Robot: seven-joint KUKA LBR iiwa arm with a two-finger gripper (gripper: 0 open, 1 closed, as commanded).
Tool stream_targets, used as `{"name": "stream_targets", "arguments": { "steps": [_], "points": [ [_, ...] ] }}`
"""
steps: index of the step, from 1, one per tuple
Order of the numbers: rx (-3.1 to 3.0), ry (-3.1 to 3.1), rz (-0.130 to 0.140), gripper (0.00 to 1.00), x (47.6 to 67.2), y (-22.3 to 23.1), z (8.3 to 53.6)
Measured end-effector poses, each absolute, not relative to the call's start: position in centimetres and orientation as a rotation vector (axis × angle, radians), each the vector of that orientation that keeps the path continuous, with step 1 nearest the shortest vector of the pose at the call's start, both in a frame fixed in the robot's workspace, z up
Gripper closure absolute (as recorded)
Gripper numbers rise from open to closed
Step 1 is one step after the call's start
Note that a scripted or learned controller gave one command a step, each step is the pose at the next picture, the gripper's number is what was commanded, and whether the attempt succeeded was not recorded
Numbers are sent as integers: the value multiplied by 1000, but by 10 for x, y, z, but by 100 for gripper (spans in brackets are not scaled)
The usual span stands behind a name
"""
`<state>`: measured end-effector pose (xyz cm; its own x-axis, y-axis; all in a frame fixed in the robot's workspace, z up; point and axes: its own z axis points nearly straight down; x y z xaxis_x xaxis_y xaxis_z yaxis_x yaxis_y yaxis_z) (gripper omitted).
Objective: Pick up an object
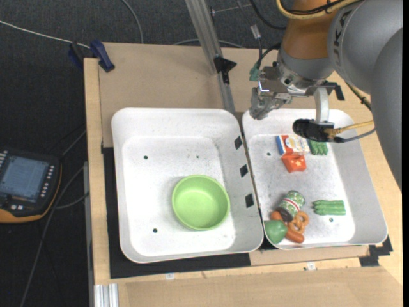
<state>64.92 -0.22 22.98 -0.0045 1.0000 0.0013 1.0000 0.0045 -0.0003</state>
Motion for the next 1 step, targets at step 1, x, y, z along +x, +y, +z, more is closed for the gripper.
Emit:
{"name": "stream_targets", "arguments": {
  "steps": [1],
  "points": [
    [-2216, -2226, -3, 100, 652, 51, 242]
  ]
}}
